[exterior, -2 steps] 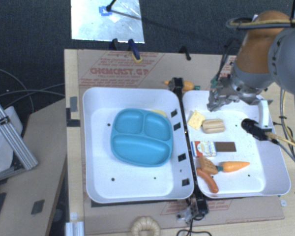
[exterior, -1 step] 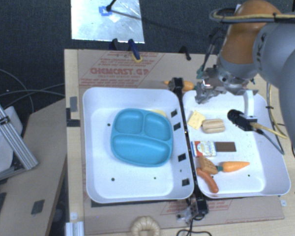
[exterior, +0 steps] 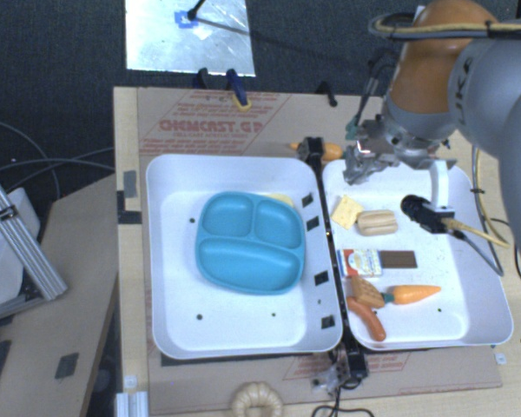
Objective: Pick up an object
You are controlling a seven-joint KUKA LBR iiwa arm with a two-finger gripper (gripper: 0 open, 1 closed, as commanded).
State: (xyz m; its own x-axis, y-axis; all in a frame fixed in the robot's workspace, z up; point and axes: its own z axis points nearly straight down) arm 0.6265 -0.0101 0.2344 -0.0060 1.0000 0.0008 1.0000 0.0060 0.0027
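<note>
White walls of the right bin (exterior: 491,315) hemmed in the gripper (exterior: 361,165), which hung over that bin's far left corner. How far open it was could not be told, and nothing showed in its hold. The nearest candidates were the cheese wedge (exterior: 346,210) and the roll (exterior: 377,222) just beside it.

Risks, as I judged them: a descent so close to the corner could strike the wall; the cheese, flat and thin, could slip out; the roll could be nudged aside. Nearer the camera, the carton (exterior: 362,262), chocolate bar (exterior: 397,260), carrot (exterior: 411,294) and sausage (exterior: 369,317) lay crowded, so a grab there might catch two.

The left bin (exterior: 169,233) held a blue tray (exterior: 249,241). Both bins sat on printed cardboard (exterior: 208,115) over the surface. Beyond lay dark carpet (exterior: 52,59), a silvery sheet (exterior: 189,24) and an aluminium frame (exterior: 17,241) at the left.
</note>
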